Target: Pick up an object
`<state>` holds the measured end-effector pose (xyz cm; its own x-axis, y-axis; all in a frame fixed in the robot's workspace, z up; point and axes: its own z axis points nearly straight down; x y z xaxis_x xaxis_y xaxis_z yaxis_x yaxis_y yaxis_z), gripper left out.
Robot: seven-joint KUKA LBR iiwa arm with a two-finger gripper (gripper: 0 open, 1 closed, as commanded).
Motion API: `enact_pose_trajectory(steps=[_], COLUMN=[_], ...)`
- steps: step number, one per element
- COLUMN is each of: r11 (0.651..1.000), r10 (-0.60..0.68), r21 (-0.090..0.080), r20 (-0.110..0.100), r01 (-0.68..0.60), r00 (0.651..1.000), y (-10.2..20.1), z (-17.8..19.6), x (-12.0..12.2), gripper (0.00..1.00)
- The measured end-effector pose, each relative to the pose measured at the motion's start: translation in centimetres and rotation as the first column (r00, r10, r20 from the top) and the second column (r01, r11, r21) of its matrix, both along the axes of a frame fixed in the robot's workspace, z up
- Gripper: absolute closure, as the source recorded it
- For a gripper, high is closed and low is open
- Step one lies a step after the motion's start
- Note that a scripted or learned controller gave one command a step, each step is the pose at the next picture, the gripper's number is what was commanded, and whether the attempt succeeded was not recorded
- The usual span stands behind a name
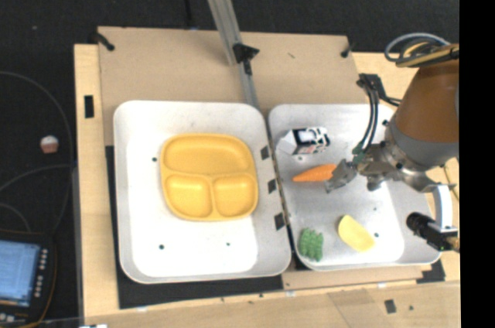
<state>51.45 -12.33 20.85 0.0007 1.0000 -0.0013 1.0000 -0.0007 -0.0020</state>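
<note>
Grey arm with orange band reaches in from the right over the right shallow white bin [387, 117]. End effector [339, 178] sits low beside the right tip of the orange plastic carrot [313, 174], touching or nearly so. Can't tell if it's released or clenched; nothing is visibly gripped.

The carrot lies flat mid-bin, pointing left-right. In the same bin: small black-and-white toy car [311, 138] near the back, green bumpy toy vegetable [311, 243] at the front-left corner, yellow lemon-like piece [355, 234] at the front.

Risks, judged: the end effector looks set at the carrot's narrow end, not over its middle, so a close may pinch the tip and let it slip, or just nudge it toward the left wall. The tapered, smooth shape is likely to roll or squirt out.

The left white bin [139, 187] holds a yellow three-compartment plastic tray [209, 174]. The bins sit on a tan board tabletop [155, 63], with dark carpet floor around, a metal pole [220, 1] at the back and cables on the left.
</note>
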Motion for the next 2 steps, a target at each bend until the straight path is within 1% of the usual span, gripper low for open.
enact_pose_trajectory(steps=[1, 2], r11=[1.000, 1.000], r10=[-0.001, -0.001], r21=[0.000, 0.000], r20=[-0.002, 0.002], r01=[0.001, 0.001], r00=[1.000, 1.000], y=[-0.2, -0.3], z=[-5.8, -10.9], x=[0.8, 0.9], gripper=[0.00, 0.00])
